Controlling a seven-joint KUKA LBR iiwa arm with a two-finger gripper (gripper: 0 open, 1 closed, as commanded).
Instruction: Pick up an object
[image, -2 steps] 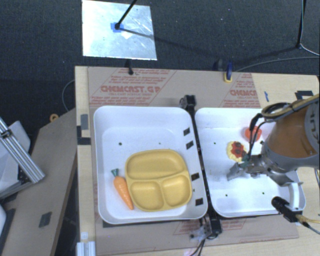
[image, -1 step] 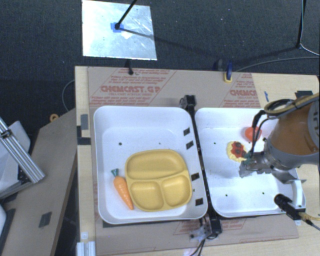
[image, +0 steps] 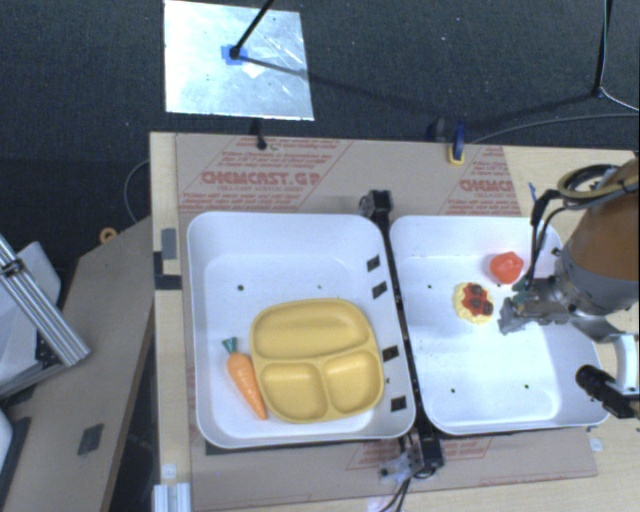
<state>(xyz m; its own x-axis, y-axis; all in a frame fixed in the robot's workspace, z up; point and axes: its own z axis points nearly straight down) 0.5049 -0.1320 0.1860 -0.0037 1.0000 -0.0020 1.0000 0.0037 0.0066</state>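
A small yellow round toy food piece with dark red and black topping (image: 474, 301) is the thing we see nearest the gripper (image: 514, 312), lying in the middle right of the frame on the floor of the right-hand shallow white bin (image: 470, 400). Just above and to its right rests a small red-orange rounded toy (image: 506, 267), in the same bin and apart from the yellow piece. The grey metal gripper comes in from the right edge, low over the bin floor, just beside the yellow piece; we cannot tell how its jaws stand.

In the left-hand white bin (image: 230, 250) we see a yellow plastic three-compartment tray (image: 315, 357) in the lower centre, and an orange toy carrot with a green top (image: 243, 378) lying along its left edge.

Both bins sit on a light brown board printed with red lettering (image: 260, 170), which lies on a pale wooden bench (image: 110, 330). Beyond it, at the top of the frame, is dark carpet with a shiny silver sheet (image: 240, 60) in the upper left. Black cables (image: 600, 60) cross the upper right.
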